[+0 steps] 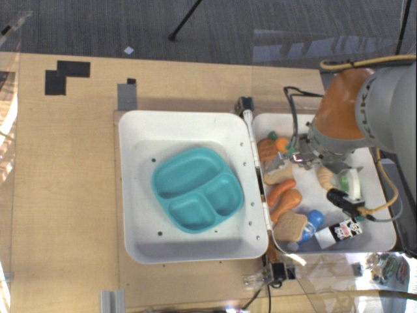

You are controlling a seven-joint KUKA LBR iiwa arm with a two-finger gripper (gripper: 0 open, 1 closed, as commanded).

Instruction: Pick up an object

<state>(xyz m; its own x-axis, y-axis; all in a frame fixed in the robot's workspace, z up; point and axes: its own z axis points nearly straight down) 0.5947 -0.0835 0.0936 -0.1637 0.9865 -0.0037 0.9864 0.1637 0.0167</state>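
1. Two white bins sit side by side on the wooden surface. The left bin has a teal divided plate lying in it, tilted a bit relative to the bin walls.
2. The right bin is where all the small stuff is piled up, mostly along its left side.
3. From top to bottom over there: a brownish bread-like piece with a small orange-and-green thing just beside it, a slice of toast, two orange carrot-looking pieces, then a round tan cookie-like piece touching a blue ball.
4. Near the bottom right edge of the pile lies a small box with a black-and-white pattern. A pale green-and-white item sits further right, next to a beige shell-like piece.
5. The grey arm with its orange band comes in from the right and hangs over the upper middle of the right bin.
6. The tool is down among the items by the toast, but can't tell how far apart it is or whether it has anything; the wrist hides it.
7. Black cables loop off the arm over the bin.
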